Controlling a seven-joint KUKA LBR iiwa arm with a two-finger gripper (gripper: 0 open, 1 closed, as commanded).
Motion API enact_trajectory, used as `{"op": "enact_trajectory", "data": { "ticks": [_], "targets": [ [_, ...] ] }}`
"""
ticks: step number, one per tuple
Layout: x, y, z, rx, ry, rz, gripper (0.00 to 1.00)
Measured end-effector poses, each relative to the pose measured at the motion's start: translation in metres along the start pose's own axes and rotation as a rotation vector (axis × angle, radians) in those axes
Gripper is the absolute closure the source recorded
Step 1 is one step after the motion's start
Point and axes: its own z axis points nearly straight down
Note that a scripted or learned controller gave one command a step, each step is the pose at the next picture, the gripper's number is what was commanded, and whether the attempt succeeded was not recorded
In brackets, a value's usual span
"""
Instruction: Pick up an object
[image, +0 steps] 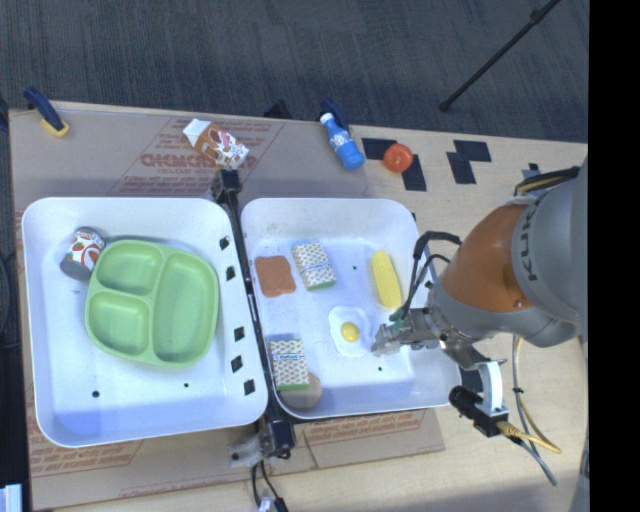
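The right bin (400, 215) holds a yellow corn cob (385, 279), a fried egg (349, 332), a brown toast slice (274, 275), a green-patterned packet (314, 264), a second such packet (289, 361) and a brownish round item (306, 392). My gripper (388, 340) is low over the right bin's right side, just right of the egg and below the corn. Nothing shows between its fingers.
The left bin (45, 400) carries a green divided plate (152, 300) and a small can (80, 251). Behind the bins lie a blue bottle (343, 142), an orange ball (398, 156), a snack packet (216, 143) and a blue clamp (46, 111).
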Motion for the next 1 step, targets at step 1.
{"op": "enact_trajectory", "data": {
  "ticks": [1],
  "targets": [
    [0.0,0.0,0.0,0.0,0.0,-0.001,0.0]
  ]
}}
